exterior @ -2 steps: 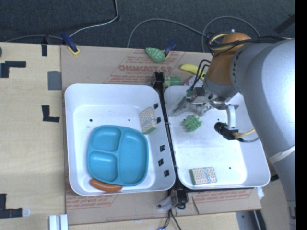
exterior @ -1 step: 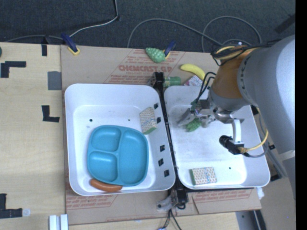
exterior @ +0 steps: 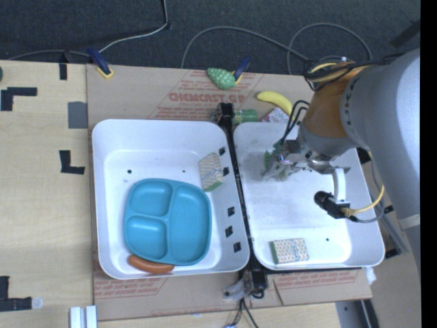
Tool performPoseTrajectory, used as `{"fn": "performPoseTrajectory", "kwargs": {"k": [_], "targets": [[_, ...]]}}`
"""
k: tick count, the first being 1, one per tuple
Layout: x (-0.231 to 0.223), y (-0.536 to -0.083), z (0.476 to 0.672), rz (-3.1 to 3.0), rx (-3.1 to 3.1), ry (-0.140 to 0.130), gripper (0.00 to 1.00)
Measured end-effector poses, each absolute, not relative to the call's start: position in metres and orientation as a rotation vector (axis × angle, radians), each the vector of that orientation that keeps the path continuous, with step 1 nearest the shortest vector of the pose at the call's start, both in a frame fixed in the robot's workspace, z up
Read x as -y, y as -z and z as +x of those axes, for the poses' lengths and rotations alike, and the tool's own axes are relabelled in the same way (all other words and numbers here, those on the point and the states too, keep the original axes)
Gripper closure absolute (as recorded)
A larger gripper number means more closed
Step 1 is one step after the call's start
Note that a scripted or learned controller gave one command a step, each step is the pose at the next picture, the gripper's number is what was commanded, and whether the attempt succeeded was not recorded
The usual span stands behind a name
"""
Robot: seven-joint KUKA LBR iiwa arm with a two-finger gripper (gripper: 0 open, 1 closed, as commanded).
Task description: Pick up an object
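Observation:
My gripper (exterior: 278, 164) hangs low over the upper middle of the right bin (exterior: 355, 251), reaching in from the right under the orange wrist band. A small green object (exterior: 270, 158) shows at the fingertips; whether it is gripped I cannot tell. A patterned sponge with a green edge (exterior: 289, 250) lies flat near the front of the right bin. In the left bin (exterior: 109, 183) sit a blue divided plate (exterior: 168, 221), an orange sausage-like object (exterior: 150, 264) at the plate's front edge, and a second patterned sponge (exterior: 212, 170) leaning against the right wall.
Behind the bins on the cardboard lie a yellow banana (exterior: 274, 102), a green knobbly object (exterior: 221, 78) and a green item (exterior: 246, 115) at the divider clamp. Cables loop across the dark floor behind. A black cable plug (exterior: 328, 203) hangs off the wrist over the right bin.

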State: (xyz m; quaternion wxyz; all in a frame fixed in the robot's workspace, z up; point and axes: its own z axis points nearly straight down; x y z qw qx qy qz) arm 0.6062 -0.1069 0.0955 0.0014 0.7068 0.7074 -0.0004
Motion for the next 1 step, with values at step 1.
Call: {"fn": "performPoseTrajectory", "kwargs": {"k": [1], "targets": [[0.0505, -0.1843, 0.5706, 2.220, -2.224, 0.000, 1.00]]}}
